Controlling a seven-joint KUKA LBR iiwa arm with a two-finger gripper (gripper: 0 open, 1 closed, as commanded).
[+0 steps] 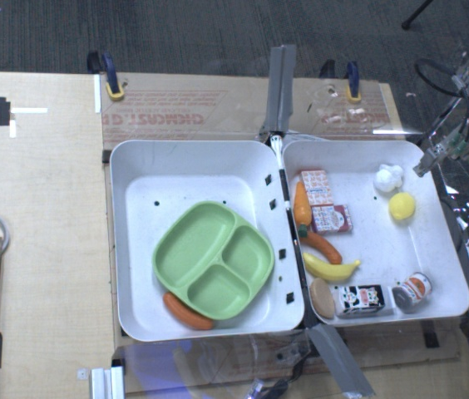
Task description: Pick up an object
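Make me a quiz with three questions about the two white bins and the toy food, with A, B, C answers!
1. Where is the green plate?
A. left bin
B. right bin
C. floor

2. What colour is the ball?
A. blue
B. yellow
C. black

3. How does the banana lie?
A. on the green plate
B. hanging from the gripper
C. flat on the right bin's floor

Answers: 1 A, it sits inside the left bin. 2 B, it is plainly yellow. 3 C, it rests on the floor of the right bin, beside the carrot.

floor (176,15): dark grey carpet | bench (35,223): pale wood | cardboard sheet (185,110) behind bins, clamped
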